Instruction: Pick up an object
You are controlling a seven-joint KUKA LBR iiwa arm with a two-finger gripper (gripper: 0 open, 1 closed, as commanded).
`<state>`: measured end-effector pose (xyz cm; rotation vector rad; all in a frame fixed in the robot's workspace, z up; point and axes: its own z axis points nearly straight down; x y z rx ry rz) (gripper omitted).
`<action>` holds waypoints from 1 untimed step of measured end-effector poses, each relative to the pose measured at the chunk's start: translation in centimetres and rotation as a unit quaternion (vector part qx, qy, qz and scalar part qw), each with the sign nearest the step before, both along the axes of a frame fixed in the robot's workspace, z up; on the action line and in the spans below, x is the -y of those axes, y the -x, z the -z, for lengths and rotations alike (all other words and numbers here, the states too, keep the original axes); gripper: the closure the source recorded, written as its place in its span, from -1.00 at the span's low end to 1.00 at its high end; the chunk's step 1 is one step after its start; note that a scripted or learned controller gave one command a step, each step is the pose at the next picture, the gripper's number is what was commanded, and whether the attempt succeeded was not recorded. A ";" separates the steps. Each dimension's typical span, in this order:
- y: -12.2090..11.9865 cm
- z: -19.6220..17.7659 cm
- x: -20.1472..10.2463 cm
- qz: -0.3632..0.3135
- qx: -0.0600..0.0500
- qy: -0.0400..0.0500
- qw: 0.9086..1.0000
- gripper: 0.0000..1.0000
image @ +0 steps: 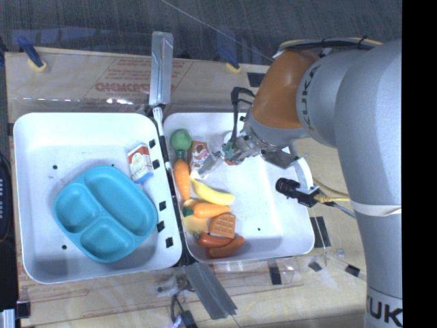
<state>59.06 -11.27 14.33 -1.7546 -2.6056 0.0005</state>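
Although the gripper (231,153) hangs low over the upper part of the right bin (287,224), its tip is too small and cluttered to tell whether it is open or closed, or whether it grips anything; a small reddish-green blur sits at the tip and cannot be identified. Just to its left lies a small red and white packet (199,153), and below that a yellow toy banana (213,194), the likeliest thing to pick up. The banana lies on its side near the middle of the bin's left half, and looks like light, stiff, smooth plastic. It would probably slip if pinched at a tapered end, so a hold across the thick middle seems safest. Crowding is the trouble: an orange carrot (181,180) lies just beside it along the bin wall, with a green round piece (181,140) above. An orange piece (208,210), a brown waffle-like square (223,224) and a red sausage (222,245) are bunched close below. Across the divider, the left bin (41,142) holds a blue divided plate (104,212) and a small carton (140,162), well out of the way.
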 end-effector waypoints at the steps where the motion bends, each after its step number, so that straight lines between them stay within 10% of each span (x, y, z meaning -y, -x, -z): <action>1: 7.3 4.0 1.5 -0.125 -0.002 -0.001 0.992 -1.00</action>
